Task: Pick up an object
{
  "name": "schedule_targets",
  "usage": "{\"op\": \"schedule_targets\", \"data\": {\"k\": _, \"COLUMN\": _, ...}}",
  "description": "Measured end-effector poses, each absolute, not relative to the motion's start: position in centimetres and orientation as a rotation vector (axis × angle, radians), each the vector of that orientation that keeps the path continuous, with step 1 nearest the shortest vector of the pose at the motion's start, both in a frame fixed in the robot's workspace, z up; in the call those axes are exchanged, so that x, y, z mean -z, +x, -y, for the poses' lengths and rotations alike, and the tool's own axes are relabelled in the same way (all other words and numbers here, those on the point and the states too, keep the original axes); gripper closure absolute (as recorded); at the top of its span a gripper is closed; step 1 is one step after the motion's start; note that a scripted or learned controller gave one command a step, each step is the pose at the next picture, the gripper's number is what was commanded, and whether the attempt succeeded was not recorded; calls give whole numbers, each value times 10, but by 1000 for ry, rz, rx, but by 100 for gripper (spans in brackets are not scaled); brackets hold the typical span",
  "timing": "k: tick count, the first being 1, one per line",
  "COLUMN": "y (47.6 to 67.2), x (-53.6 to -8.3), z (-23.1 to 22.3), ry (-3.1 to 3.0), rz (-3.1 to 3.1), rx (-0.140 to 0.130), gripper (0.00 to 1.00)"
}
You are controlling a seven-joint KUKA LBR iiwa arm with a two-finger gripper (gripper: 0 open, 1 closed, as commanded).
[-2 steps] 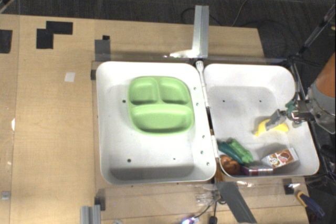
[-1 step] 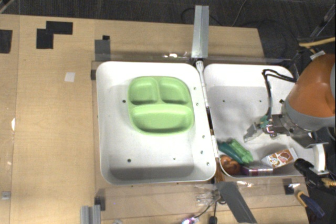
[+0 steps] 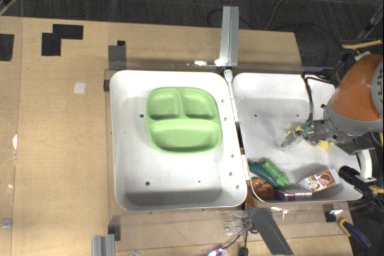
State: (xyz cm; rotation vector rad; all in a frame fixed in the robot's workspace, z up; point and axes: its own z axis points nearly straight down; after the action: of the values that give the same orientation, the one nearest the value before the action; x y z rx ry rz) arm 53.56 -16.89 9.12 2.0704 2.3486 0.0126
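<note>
While the gripper (image 3: 292, 136) is hovering over bare bin floor (image 3: 270, 105) (fingers apart, holding nothing), it's risking closing on air.

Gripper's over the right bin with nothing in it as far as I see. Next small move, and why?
Probably shift the gripper toward the near edge of the right bin and lower over the green object. The items cluster along that edge, the red-and-white packet among them, while the gripper sits above bare bin floor, apart from them.
</note>
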Motion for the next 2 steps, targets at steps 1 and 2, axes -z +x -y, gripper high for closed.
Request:
{"op": "schedule_targets", "data": {"k": 1, "y": 584, "x": -90, "z": 192, "ry": 1982, "rz": -2441, "rx": -29, "gripper": 0}}
{"op": "schedule_targets", "data": {"k": 2, "y": 637, "x": -89, "z": 196, "ry": 1870, "rz": -2564, "rx": -3, "gripper": 0}}
